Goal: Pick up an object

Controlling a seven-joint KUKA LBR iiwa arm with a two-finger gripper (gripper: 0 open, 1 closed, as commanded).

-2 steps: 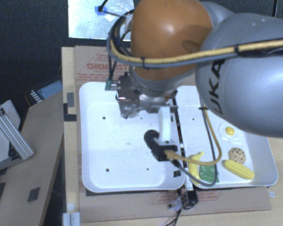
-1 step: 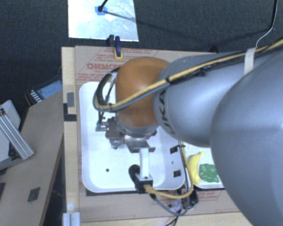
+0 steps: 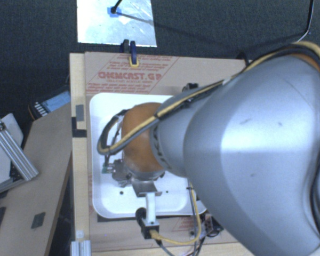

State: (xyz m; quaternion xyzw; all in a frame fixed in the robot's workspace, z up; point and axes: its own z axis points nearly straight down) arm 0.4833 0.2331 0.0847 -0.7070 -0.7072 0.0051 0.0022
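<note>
Above the white bin (image 3: 98,117) hangs the grey arm (image 3: 245,159) with its orange band (image 3: 138,138); whether the gripper (image 3: 142,184) is apart or together cannot be told.

The arm (image 3: 256,143) extends from the right over the bin (image 3: 104,201) at lower centre; a sheet (image 3: 114,15) lies at the top.

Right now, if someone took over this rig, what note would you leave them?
Gripper: down inside the white bin, tucked under the orange band; its state cannot be told.
Things: the arm covers most of the bin, so anything under it is hidden.
Done: the reach into the bin; no pickup can be confirmed.
Left: secure an object and lift it.
</note>
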